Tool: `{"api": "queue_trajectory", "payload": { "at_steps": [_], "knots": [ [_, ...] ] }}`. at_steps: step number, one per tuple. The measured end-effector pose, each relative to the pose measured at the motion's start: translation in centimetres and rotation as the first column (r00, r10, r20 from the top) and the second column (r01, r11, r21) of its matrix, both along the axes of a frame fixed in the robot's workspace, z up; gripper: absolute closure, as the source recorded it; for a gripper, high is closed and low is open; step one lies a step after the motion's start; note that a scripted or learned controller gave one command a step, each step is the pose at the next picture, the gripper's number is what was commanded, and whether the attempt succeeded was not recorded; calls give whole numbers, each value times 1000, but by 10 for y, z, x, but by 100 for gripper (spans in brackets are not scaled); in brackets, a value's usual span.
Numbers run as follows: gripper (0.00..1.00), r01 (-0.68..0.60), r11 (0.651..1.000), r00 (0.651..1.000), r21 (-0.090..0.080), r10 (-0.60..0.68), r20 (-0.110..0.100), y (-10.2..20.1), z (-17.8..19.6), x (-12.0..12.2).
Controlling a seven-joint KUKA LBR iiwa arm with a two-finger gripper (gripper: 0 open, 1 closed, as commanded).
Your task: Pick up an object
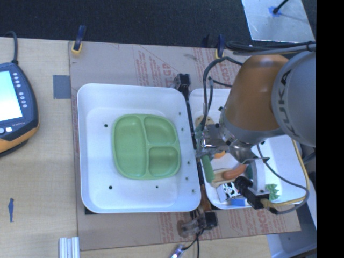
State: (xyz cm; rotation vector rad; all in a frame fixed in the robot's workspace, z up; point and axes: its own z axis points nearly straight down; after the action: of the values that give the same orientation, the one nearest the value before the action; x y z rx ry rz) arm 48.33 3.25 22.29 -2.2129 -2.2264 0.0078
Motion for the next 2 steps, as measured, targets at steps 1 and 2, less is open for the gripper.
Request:
{"api": "queue_trajectory", "payload": {
  "at_steps": [1, 2],
  "knots": [
    [100, 4, 1000, 1000, 1, -4, 3, -89, 2, 46],
    [100, 3, 1000, 1000, 2, -3, 4, -59, 25, 38]
  ]
}}
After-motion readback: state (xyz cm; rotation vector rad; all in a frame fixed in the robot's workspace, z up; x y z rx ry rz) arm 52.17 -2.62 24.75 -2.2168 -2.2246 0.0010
